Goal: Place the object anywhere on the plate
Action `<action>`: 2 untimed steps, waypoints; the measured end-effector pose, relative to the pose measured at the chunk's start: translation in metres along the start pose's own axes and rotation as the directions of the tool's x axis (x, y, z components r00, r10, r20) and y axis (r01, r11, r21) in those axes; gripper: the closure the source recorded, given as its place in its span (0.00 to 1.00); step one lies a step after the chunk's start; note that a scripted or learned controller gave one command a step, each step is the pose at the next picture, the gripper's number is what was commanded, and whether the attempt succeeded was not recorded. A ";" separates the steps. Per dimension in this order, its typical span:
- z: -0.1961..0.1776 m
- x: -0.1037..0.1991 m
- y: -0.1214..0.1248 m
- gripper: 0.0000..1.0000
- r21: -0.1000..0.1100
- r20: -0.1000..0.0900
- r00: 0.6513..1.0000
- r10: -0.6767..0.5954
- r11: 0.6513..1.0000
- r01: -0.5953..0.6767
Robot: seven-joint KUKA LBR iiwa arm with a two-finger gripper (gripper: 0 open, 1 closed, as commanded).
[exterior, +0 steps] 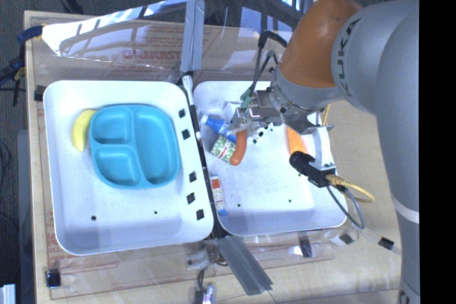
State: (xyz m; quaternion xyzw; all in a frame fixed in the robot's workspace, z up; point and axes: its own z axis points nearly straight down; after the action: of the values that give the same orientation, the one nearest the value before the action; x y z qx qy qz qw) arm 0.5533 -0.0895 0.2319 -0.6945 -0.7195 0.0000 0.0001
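Note:
A blue divided plate (134, 144) lies in the left bin (107, 224), with a yellow banana (82, 129) against its left edge. In the right bin (271, 203), a small cluster of objects sits at the upper left: an orange sausage-like piece (239, 148), a green and white packet (223, 147) and a blue item (214, 126). My gripper (244, 112) hangs low over this cluster, just above the orange piece. The wrist hides part of what lies under it.
An orange carrot-like object (296, 140) lies at the right side of the right bin, partly under the arm. A small red and white item (217, 196) rests near the divider between the bins. A black cable end (308, 167) hangs from the arm.

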 end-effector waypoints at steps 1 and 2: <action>0.042 0.056 0.028 1.00 0.006 -0.001 0.984 -0.181 0.983 0.181; 0.041 0.136 0.051 1.00 0.002 0.000 0.967 -0.256 0.967 0.256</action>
State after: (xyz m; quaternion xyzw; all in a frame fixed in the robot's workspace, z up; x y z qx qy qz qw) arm 0.5992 0.0479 0.1912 -0.5960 -0.8030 0.0008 0.0008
